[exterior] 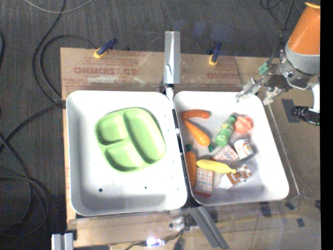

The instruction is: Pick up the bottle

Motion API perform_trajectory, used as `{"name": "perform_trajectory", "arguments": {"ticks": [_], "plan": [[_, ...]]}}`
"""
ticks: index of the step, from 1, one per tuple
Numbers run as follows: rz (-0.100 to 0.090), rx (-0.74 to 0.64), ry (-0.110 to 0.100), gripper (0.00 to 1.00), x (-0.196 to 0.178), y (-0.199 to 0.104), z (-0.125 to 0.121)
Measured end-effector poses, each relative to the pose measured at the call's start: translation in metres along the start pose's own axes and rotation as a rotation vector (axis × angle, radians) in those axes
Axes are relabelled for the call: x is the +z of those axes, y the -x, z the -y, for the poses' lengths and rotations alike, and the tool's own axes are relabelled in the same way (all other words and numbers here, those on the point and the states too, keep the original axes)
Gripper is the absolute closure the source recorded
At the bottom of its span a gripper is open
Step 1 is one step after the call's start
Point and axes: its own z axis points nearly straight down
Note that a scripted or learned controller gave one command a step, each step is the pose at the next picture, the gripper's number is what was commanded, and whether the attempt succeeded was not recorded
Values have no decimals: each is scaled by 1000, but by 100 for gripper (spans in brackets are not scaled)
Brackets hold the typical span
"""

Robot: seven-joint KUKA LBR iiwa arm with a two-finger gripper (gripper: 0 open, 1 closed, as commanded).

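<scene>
1. Two white bins sit side by side on the desk [78, 77]; the left bin [83, 191] holds a green divided tray [130, 138].
2. The right bin [276, 184] holds a clutter of toy food.
3. The green bottle [225, 130] lies tilted near the bin's middle, its cap end pointing toward 7 o'clock.
4. At the bottle's 2 o'clock, touching it, is a red tomato-like piece [243, 122].
5. At its 9 o'clock lie an orange carrot [197, 133] and a sausage [195, 114].
6. At its 6 o'clock are small cartons [226, 153] and a yellow banana [215, 165].
7. The hand [255, 90] hovers over the bin's 1 o'clock corner, apart from the bottle.
</scene>
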Motion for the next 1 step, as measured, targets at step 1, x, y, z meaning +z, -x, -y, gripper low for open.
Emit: {"name": "perform_trajectory", "arguments": {"ticks": [1], "plan": [[0,0,0,0,0,0,0]]}}
